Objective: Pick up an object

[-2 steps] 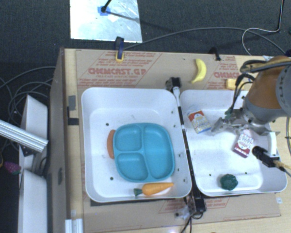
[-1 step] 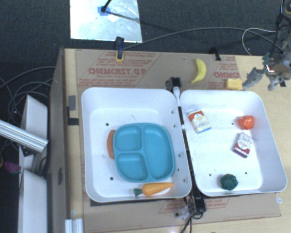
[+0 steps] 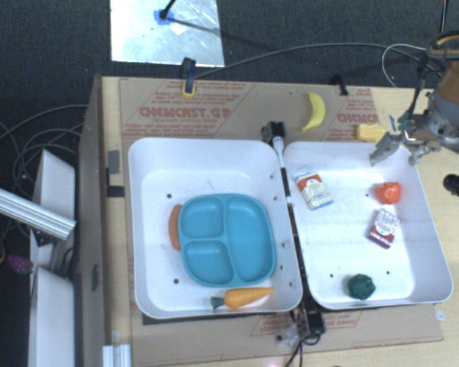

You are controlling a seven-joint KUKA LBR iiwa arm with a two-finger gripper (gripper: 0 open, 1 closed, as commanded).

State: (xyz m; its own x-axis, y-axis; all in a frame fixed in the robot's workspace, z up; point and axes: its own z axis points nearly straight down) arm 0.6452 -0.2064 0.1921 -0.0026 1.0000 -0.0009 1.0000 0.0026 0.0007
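From my seat I see the gripper hanging over the far right corner of the right bin, its two fingers spread wide with nothing between them. Nearest to it, just toward me, lies a small orange-red fruit; a red and white packet lies a little beyond that, closer to me again. To the gripper's left sits a small carton, and a dark green lump rests well apart near the bin's front edge. A yellow block lies just beside the gripper on the surface, with a banana further left. The left bin holds a blue tray and a carrot.
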